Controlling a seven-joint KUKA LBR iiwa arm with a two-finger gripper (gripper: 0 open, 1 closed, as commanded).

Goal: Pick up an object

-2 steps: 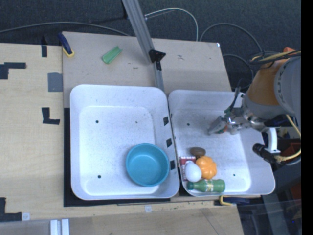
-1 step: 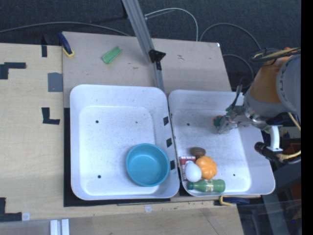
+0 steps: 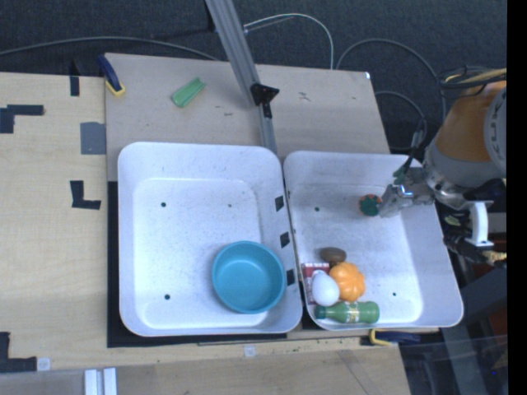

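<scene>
The arm (image 3: 473,138) is reaching over the right bin (image 3: 428,303) at its right edge. The gripper (image 3: 385,202) is hovering beside a small green object (image 3: 370,206), just to its left; whether it is gripping is impossible to tell.

The arm (image 3: 482,142) is a thick rounded body, grey at its right side with a broad orange band across the upper part. Below the band the wrist narrows to a paler grey collar with a dark ring under it. From there a slim metallic gripper (image 3: 385,202) juts out, silver with a green spot beside its base. Right of the pincer, black cables and a white bracket hang along the arm
</scene>
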